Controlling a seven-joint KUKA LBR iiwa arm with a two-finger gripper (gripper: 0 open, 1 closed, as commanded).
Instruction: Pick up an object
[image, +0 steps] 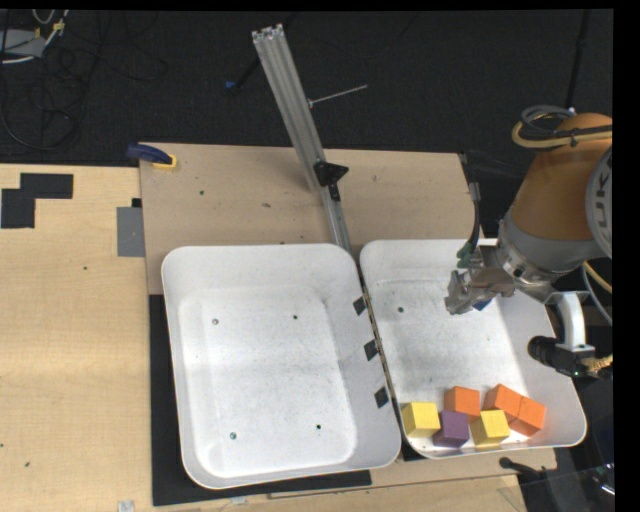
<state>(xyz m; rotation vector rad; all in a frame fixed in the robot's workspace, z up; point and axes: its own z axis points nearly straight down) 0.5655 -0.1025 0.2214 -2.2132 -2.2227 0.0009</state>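
Wooden table, right white bin: my gripper hovers, state unclear; small yellow foam-like cube looks light, rigid — grip flat sides.

The two bins look like smooth white plastic, matt and finely speckled with dark flecks, and the surface under them is pale, unvarnished-looking wood with a dull finish. The slanted rail reads as ribbed, silvery metal. The blocks look matt and foam-like, and the arm's orange band has a soft satin sheen.
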